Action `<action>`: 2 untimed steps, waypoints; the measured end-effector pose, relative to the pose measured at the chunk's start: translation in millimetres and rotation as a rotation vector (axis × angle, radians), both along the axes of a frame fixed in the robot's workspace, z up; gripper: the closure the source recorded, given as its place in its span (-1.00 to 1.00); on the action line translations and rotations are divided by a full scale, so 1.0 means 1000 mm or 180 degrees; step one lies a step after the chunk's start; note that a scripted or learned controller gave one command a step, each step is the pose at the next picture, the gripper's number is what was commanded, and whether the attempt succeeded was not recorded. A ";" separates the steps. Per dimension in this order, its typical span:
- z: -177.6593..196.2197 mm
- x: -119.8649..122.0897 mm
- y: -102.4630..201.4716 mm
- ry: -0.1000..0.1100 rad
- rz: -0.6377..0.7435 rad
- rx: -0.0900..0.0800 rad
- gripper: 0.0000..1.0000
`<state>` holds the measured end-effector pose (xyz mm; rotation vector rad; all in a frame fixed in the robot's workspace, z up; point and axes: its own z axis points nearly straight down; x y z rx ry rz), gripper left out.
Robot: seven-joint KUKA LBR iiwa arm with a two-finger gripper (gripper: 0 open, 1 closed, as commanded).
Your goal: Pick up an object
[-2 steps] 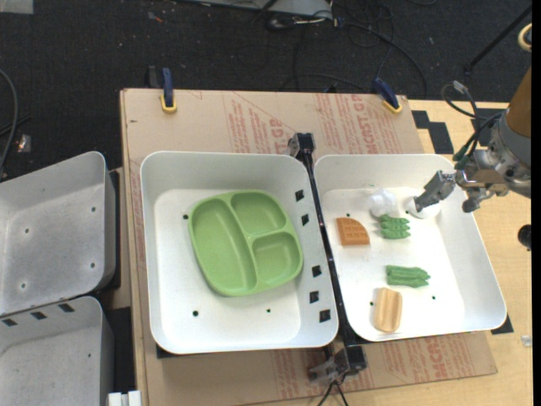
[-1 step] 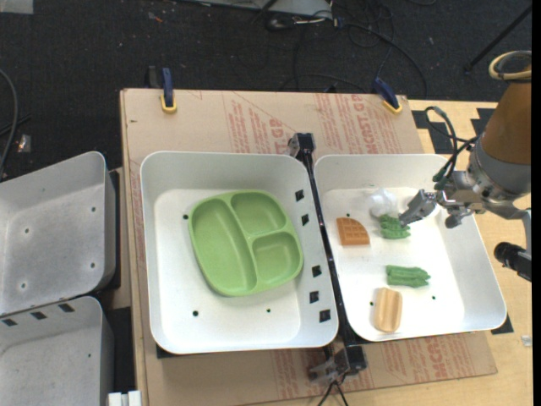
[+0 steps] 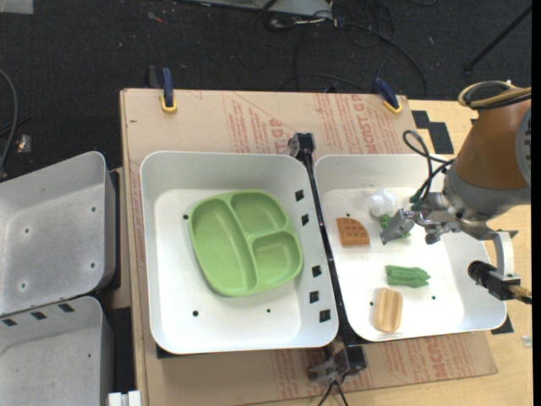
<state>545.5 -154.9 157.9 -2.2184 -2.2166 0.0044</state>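
One hand [image 3: 397, 226] hangs low over the right bin [image 3: 473, 311], at the end of the grey arm [image 3: 490, 155] with its orange band, and we cannot tell from this angle how it is set. A small green thing [image 3: 389, 222] lies right at its tip, but we cannot see whether the hand touches it. At about 10 o'clock from the hand sits a pale white lump [image 3: 381, 200], just beside that green piece. At 9 o'clock lies a brown waffle piece [image 3: 352, 232], flat on the bin floor. At 6 o'clock, a little apart, we find a green bean-like toy [image 3: 407, 275], and further on toward 7 o'clock a tan bread-shaped piece [image 3: 388, 309] near the bin's lower edge.

Beyond the divider, the left bin [image 3: 169, 311] holds a light green plate [image 3: 246, 242] with three compartments, lying flat and slightly turned.

Both bins rest on a brown board over the table [image 3: 228, 112], printed with red lettering that we see upside down; we cannot read it with confidence. Two blue and yellow clamps [image 3: 167, 89] grip the board's far edge. At far left lie two more white trays [image 3: 51, 227], and black cables run over the dark floor [image 3: 68, 41] behind.
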 end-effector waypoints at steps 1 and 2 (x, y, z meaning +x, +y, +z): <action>-0.048 -0.002 -0.008 -0.0004 -0.0003 -0.0004 -1.00; -0.035 -0.001 -0.008 -0.0019 -0.0004 -0.0006 1.00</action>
